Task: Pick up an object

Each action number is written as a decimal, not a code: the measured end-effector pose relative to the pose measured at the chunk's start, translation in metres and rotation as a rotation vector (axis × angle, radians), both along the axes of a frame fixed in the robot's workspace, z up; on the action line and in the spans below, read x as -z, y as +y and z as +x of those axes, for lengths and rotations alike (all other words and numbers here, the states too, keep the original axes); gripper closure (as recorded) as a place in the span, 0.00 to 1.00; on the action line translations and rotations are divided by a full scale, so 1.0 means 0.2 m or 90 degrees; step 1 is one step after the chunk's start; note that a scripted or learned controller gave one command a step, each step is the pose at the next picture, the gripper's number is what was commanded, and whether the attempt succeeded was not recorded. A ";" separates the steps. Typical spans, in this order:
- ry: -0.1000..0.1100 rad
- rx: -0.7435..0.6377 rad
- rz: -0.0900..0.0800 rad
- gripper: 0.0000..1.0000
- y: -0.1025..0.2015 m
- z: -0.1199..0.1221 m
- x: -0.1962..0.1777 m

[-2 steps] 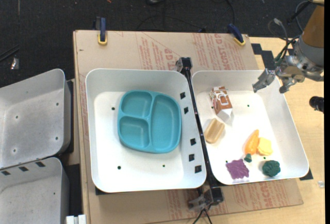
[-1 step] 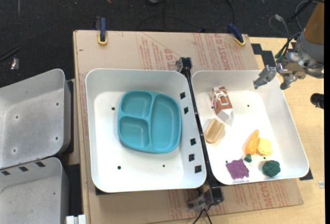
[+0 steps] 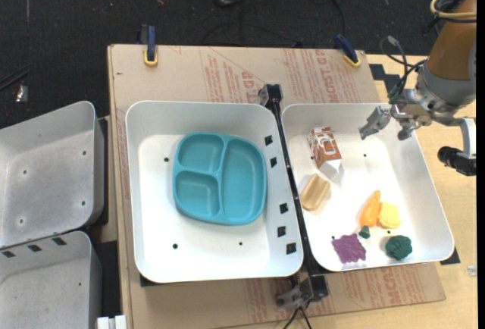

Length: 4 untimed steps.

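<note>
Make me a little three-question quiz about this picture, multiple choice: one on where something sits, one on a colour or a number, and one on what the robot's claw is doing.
1. Where does the divided plate lie?
A. in the left bin
B. in the right bin
C. on the floor

2. What colour is the divided plate?
A. red
B. teal
C. black

3. What is in the gripper right now?
A. the purple grapes
B. the small carton
C. nothing

Answers:
1. A: the divided plate lies flat in the left bin, while the toy foods sit in the right bin.
2. B: it is teal against the white bin.
3. C: the gripper hovers above the right bin's far edge with its fingers apart and nothing between them; the small carton and the purple grapes lie in the bin.
</note>
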State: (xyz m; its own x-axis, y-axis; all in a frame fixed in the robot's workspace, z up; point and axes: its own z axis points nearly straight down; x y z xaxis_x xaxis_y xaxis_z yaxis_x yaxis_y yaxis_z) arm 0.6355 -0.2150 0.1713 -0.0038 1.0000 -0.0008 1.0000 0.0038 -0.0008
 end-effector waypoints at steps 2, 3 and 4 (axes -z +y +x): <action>0.001 0.000 0.000 0.00 0.01 -0.01 0.40; -0.002 -0.001 -0.001 1.00 0.01 0.00 0.34; -0.004 0.001 -0.001 1.00 -0.02 0.02 0.03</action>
